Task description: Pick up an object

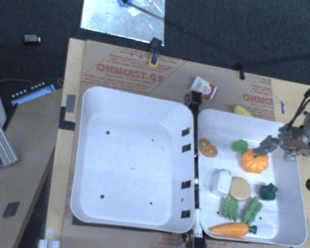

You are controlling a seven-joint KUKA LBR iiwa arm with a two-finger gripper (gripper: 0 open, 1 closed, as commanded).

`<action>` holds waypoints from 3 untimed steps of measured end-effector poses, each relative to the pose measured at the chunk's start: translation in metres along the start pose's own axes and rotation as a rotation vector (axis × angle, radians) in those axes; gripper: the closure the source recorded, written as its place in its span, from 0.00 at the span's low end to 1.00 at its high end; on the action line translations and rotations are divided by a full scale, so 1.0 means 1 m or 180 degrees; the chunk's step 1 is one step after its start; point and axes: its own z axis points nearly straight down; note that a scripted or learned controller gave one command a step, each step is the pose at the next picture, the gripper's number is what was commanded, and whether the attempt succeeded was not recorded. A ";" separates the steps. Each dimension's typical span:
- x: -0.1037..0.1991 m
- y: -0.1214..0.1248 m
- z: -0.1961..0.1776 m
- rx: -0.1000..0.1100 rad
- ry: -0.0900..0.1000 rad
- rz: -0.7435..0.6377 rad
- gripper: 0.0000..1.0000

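My gripper (266,149) reaches in from the right over the right bin (298,196), low above the top right edge of an orange pumpkin (253,162). Left of the pumpkin lie a light green leafy piece (239,145) and an orange pretzel (207,149). Further forward are a white block (221,181), a tan round piece (240,189), a dark green piece (268,191), two green vegetables (229,207) (252,209) and a carrot (230,229). Nothing shows between the gripper's tips.
The left bin (141,99) lies beside the right one, joined by a black-clipped seam (192,167). Outside the bins at the back are a yellow banana (242,111), a small carton (203,87) and a yellow clamp (154,53). Both bins rest on cardboard.
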 end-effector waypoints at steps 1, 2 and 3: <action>-0.022 -0.060 0.111 0.0004 0.0011 0.0026 0.00; -0.023 -0.057 0.106 -0.0014 -0.0005 0.0008 0.00; -0.023 -0.057 0.106 -0.0014 -0.0005 0.0008 0.00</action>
